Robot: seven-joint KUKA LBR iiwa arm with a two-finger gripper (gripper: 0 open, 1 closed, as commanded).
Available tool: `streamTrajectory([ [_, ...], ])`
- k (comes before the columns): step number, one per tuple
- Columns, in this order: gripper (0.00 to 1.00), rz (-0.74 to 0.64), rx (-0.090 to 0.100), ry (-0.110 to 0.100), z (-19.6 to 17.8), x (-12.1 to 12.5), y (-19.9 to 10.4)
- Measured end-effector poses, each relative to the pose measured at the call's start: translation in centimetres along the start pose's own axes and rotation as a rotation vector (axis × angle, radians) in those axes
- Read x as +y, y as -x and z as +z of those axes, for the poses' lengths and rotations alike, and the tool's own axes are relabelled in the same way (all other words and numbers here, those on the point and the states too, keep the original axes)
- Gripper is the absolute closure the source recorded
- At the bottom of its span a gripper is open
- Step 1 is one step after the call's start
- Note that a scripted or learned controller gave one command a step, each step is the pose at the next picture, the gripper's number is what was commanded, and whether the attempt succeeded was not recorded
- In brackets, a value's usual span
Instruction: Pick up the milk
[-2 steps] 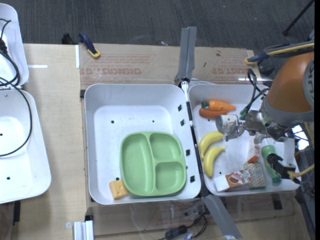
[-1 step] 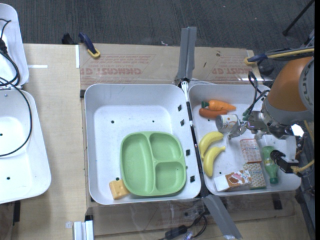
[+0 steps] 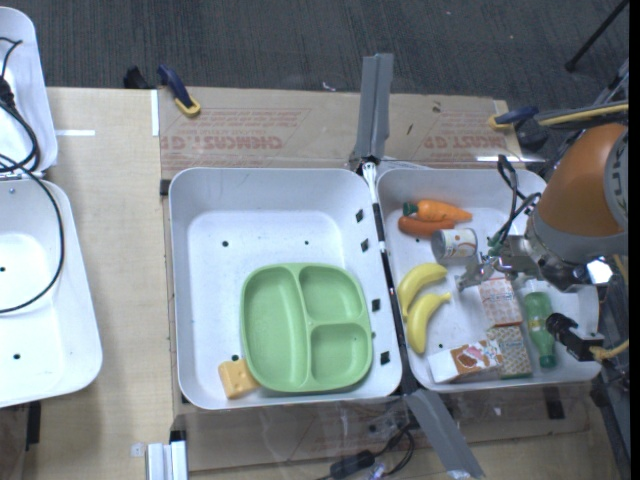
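Observation:
The milk carton [image 3: 466,360], white with a red-orange label, lies on its side at the front of the right bin [image 3: 455,180]. A second, pale pink carton [image 3: 499,303] lies just behind it, in the bin's middle. My gripper [image 3: 484,269] hangs over the right bin, directly behind the pink carton and beside a small can [image 3: 456,241]. It is well above and behind the milk carton. The grey arm with its orange band [image 3: 590,183] reaches in from the right and hides part of the bin's right side.
The right bin also holds a carrot [image 3: 436,214], two bananas [image 3: 421,298], a green bottle [image 3: 540,326] and a patterned box [image 3: 517,348]. The left bin [image 3: 200,268] holds a green divided plate [image 3: 306,326] and a yellow cheese piece [image 3: 236,378].

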State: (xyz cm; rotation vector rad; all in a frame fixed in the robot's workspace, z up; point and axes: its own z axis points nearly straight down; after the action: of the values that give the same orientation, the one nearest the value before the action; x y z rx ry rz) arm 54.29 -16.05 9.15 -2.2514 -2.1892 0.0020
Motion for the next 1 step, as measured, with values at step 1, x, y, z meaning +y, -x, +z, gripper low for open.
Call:
streamTrajectory([
  [1,0.0,0.167,0.0,-0.001,0.08,-6.79,-5.95],
])
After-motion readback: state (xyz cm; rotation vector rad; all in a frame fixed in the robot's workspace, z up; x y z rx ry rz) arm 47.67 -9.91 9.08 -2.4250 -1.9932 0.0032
